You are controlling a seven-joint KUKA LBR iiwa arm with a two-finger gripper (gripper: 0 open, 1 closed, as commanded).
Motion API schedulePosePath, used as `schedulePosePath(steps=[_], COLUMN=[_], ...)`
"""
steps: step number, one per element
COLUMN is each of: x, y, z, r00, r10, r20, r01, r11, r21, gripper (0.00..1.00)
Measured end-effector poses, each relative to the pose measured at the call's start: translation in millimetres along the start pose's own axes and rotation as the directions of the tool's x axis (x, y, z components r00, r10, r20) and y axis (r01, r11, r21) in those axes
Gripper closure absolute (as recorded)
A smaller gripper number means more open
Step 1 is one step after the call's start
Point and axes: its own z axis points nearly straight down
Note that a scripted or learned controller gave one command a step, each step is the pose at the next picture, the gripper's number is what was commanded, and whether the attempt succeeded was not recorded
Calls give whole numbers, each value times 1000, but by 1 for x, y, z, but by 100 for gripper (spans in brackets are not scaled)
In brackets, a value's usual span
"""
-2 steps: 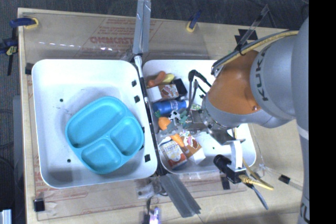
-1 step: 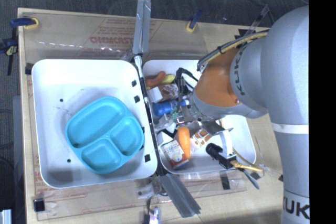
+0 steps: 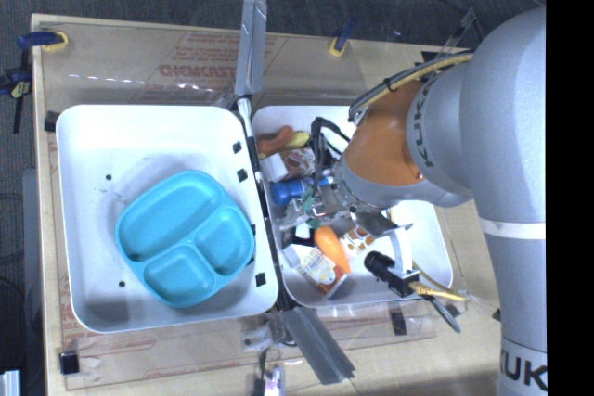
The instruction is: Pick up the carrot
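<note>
Looking like light, stiff, smooth plastic, the carrot probably slips easily, so I'd pinch its thick middle. Can't tell the gripper state, wrist hides it.

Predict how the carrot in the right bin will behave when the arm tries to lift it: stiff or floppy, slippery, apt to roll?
The carrot looks smooth and glossy, so probably a rigid toy, perhaps slippery. Its tapered, rounded shape suggests it could roll or squirt sideways. It lies among packets and clutter, which may shift with it.
</note>
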Motion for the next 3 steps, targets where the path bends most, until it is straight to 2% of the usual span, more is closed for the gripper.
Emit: schedulePosePath(steps=[1,2,3], x=[53,53,52], y=[-23,-22,-22], z=[-98,-107,-107], r00=[999,999,999], r10=[-44,-48,-49], r20=[-5,-5,-5], r01=[44,48,49], r11=[999,999,999], r21=[6,7,7], gripper=[100,100,0])
